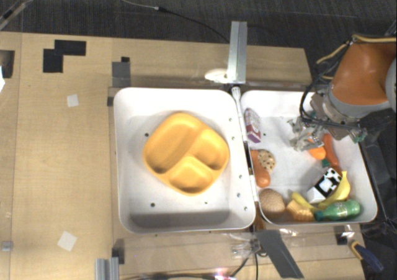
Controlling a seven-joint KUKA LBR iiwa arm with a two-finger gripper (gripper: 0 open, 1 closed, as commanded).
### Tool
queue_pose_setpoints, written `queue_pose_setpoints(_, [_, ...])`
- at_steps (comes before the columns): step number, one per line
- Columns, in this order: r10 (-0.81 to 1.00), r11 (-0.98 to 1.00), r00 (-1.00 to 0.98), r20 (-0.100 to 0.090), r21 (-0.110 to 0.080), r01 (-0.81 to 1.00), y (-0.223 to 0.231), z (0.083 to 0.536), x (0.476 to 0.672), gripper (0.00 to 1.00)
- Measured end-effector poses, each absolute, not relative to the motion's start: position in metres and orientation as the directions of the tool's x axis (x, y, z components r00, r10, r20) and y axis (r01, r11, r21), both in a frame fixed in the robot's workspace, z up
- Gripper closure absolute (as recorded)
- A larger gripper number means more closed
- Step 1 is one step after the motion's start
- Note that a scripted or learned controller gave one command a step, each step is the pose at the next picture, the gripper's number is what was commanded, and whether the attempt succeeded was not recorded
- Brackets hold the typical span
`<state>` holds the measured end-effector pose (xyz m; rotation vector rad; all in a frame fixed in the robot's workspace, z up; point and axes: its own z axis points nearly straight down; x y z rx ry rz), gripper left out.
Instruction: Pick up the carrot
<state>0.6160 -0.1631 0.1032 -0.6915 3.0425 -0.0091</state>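
The metal two-finger gripper (305,138) is hovering in the right shallow white bin (279,103), touching the orange carrot (329,149) (grip state unclear).

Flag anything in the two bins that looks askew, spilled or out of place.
Nothing spilled or damaged. The yellow divided plate sits turned at an angle in the left bin. The right bin's toy food is crowded along its left and lower edges, with the carrot right under the gripper.

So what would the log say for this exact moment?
task: pick up carrot | hand: low in right bin, beside carrot | carrot: lying in bin | lifted: not yet
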Motion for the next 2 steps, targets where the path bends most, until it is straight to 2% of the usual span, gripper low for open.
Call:
queue_pose_setpoints(1, [-0.432, 0.902, -0.902, -0.019, -0.01, -0.432, -0.163, 0.103, 0.616, 0.0])
queue_pose_setpoints(2, [-0.434, 0.901, -0.901, -0.029, -0.016, -0.434, -0.162, 0.117, 0.619, 1.0])
